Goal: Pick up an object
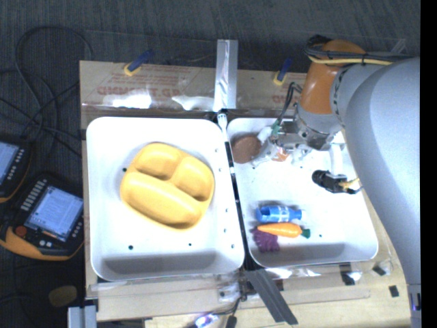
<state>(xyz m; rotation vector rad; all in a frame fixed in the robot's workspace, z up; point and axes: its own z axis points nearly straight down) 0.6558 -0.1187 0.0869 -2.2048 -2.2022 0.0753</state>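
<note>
Camera view puts my gripper (pixel 278 144) low in the right bin (pixel 362 248), beside a brown lump (pixel 244 148); its opening I cannot tell. That lump looks small, light and rounded, likely slippery, so I'd pinch across its middle.

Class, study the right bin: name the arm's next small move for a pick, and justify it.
Probably a short descent near the brown round object: the gripper sits beside it at the right bin's far end, with nothing visibly gripped.

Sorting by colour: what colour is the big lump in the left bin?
Yellow; the lump shows in the camera view.
</note>
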